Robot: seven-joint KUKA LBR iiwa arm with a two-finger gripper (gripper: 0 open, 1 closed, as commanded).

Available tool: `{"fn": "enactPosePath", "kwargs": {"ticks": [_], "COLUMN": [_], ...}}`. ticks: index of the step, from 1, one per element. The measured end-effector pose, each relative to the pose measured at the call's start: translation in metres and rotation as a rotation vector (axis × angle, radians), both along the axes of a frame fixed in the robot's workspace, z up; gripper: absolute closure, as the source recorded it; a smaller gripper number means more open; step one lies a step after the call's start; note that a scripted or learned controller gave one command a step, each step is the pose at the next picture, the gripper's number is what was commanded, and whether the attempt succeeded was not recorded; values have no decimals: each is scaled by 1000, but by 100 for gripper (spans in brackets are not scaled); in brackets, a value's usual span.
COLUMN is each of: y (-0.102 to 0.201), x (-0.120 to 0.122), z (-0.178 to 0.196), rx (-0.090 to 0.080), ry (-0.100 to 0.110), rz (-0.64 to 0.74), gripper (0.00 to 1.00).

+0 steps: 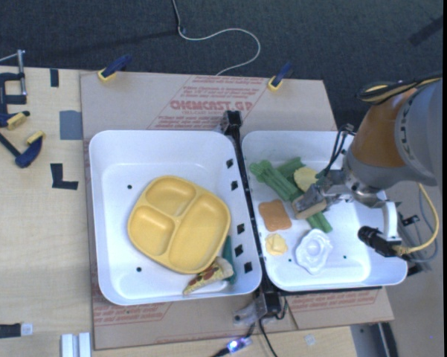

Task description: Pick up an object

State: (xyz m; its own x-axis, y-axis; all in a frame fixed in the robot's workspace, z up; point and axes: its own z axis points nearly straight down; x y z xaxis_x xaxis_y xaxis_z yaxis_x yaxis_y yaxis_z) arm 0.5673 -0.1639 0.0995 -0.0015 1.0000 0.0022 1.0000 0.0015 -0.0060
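Note:
My gripper (311,201) is low in the right bin (372,274), near its middle. It sits over the lower end of a long green vegetable piece (270,177), which runs from the bin's upper left down under the gripper. A small yellow piece (305,175) lies just above the gripper. An orange toast-like slab (274,215) lies just left of it. A white fried egg (312,249) and a small yellow chunk (276,244) lie below it. Whether anything is held is hidden by the wrist.
The left bin (104,199) holds a yellow divided plate (179,223) and a pizza slice (208,276) at its lower right corner. The bins' shared wall (243,192) runs left of the gripper. Blue clamps (15,136) lie on the bench at far left.

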Motion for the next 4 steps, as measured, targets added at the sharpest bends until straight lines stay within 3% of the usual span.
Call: {"fn": "enactPosePath", "kwargs": {"ticks": [2, 3, 4], "y": [5, 5, 47], "x": [9, 10, -15], "z": [103, 123, 111], "rx": [-3, -1, 0], "ry": [-6, -3, 3], "rz": [1, 1, 3], "gripper": [100, 100, 100]}}
